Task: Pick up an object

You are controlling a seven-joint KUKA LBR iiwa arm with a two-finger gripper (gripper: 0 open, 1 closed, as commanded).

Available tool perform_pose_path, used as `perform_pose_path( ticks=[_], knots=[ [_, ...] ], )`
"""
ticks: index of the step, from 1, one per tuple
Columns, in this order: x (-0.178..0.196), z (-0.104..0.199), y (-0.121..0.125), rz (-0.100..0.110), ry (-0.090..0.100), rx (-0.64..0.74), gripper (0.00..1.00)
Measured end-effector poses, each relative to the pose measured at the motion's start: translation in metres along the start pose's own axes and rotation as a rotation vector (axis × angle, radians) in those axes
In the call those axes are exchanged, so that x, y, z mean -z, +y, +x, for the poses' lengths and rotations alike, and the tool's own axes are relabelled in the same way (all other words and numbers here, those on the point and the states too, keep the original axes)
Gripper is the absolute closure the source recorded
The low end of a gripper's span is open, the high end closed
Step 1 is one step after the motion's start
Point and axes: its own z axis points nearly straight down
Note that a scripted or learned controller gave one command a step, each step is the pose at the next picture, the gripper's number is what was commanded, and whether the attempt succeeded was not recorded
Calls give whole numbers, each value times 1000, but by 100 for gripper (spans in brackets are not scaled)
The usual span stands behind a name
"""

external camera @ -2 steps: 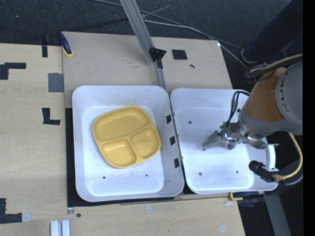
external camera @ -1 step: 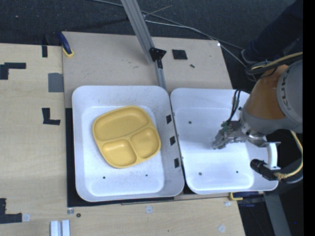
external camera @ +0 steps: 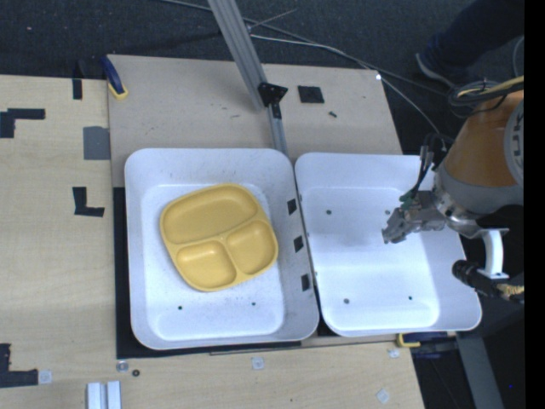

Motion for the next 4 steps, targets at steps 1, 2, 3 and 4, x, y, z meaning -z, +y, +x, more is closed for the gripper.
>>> perform_pose_path(
  ticks=[1, 2, 3, 4],
  knots=[
    [43, -4, 6, 0, 0, 0, 100],
    [92, 0, 17, -1, 0, 1, 100],
    [74, 59, 17, 5, 1, 4, 100],
    [69, 103, 17, 4, 1, 4, 100]
  ],
)
